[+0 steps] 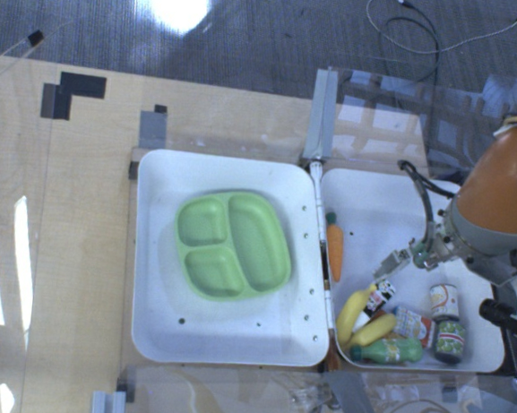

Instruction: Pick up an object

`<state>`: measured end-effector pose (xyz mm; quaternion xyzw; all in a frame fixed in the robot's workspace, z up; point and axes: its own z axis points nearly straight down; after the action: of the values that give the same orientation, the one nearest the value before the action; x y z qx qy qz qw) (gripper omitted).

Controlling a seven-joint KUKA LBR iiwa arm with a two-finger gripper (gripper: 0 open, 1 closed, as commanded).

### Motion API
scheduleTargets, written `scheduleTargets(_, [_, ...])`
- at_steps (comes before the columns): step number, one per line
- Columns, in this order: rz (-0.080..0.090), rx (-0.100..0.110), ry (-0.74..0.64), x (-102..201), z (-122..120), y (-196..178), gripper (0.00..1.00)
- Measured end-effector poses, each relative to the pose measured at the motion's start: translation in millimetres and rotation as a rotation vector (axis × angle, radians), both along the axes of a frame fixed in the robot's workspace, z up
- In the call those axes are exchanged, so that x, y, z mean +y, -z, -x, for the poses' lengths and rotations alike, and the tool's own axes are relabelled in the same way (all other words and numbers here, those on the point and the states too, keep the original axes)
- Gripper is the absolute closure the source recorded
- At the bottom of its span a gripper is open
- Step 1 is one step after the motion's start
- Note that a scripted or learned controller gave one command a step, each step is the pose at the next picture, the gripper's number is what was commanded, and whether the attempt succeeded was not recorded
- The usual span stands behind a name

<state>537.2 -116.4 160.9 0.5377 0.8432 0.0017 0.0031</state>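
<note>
At the right of the frame, the grey arm (503, 191) reaches over the right bin (367, 197), its orange band showing at the right edge. The gripper (396, 263) hangs low over the middle of that bin, and whether its jaws are spread or pressed together I cannot tell; they are too small and blurred against the white floor. Nothing shows between them.

Possible pick targets lie in the right bin's lower half. An orange carrot (334, 250) lies along the bin's left wall. 2 bananas (363, 320) rest near the lower left corner, with a green bottle (388, 350) lying along the bottom wall just below them. A small black-and-white item (378, 297) sits just under the gripper, touching or nearly touching its tip. A red-and-white packet (413, 324) and 2 small jars (446, 321) crowd the lower right corner.

The left bin (146, 254) holds a green divided plate (234, 244) with 3 compartments, lying flat at its centre. Both bins sit on the pale wooden tabletop (50, 228).

As a judgement, the task looks barely begun: the approach seems made, but no grasp or lift is evident. Closing on one object and raising it clear of the bin remain.
</note>
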Motion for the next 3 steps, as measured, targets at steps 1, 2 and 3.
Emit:
scheduleTargets(1, [0.003, -0.031, -0.109, -14.3, 27.5, 45.8, 0.00])
scheduleTargets(2, [0.002, -0.002, -0.119, -34.0, -17.5, 24.4, 0.00])
scheduleTargets(3, [0.014, -0.046, -0.190, -27.7, 21.6, 47.5, 0.00])
